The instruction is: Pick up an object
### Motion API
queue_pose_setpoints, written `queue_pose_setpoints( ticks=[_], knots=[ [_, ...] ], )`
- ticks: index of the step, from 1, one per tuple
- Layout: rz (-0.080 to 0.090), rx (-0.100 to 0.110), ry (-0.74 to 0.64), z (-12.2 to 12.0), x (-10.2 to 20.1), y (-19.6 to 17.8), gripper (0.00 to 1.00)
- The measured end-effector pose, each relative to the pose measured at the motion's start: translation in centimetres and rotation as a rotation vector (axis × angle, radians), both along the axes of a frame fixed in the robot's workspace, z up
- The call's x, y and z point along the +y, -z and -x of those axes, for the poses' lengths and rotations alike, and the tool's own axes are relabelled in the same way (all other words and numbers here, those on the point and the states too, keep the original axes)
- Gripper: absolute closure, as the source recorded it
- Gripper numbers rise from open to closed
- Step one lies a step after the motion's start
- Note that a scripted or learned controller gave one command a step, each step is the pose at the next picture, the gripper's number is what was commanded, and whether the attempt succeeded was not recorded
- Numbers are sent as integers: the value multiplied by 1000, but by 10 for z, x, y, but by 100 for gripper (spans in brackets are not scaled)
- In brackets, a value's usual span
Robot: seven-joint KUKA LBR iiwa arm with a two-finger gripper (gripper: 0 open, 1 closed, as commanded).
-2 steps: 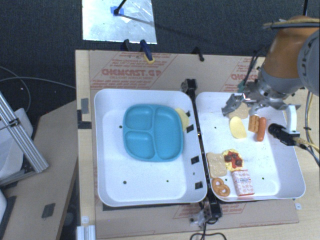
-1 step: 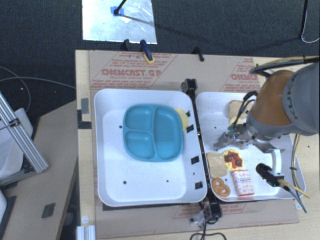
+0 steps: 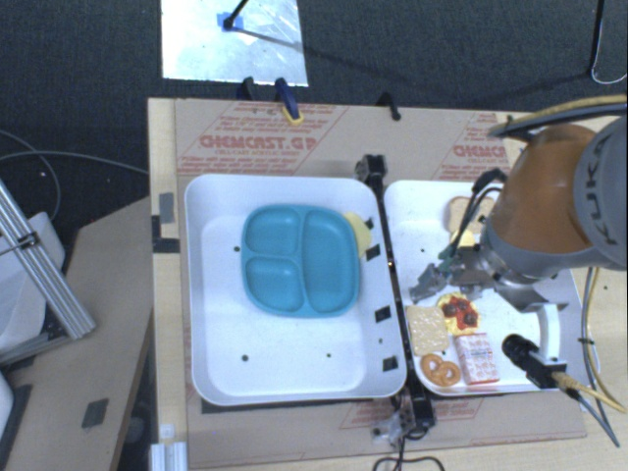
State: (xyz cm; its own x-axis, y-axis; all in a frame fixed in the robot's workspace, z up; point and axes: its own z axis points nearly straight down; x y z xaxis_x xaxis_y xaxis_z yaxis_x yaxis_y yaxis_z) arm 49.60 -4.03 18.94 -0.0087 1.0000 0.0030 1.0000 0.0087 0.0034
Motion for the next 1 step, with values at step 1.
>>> queue_pose_setpoints(
  ticks=[1],
  knots=[
    [-1, 4, -4, 10, 85, 5, 0]
  ],
)
